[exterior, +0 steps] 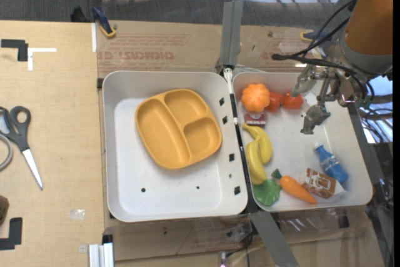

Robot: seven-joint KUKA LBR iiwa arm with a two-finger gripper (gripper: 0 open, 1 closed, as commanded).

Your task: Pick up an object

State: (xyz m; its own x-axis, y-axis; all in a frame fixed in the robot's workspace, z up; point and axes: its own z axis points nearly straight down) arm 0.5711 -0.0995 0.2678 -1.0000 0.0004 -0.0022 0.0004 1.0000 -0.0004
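Observation:
My gripper [308, 106] hangs over the back part of the right bin [356, 153], its fingers apart and nothing between them. Just to its left lie an orange fruit [255, 97] and a small red tomato [292, 100]. A yellow banana [259, 150] lies along the bin's left wall, with a green toy [267, 192] at its near end. A carrot [296, 189], a snack packet [321, 183] and a blue bottle [329, 164] lie in the near right corner. The grey arm with its orange band [372, 9] rises at the upper right.
The left bin [125, 191] holds a yellow divided plate [179, 127]. Scissors [22, 144] lie on the wooden bench at far left. A metal divider [231, 34] runs between the bins at the back. Cables [369, 103] hang beside the arm.

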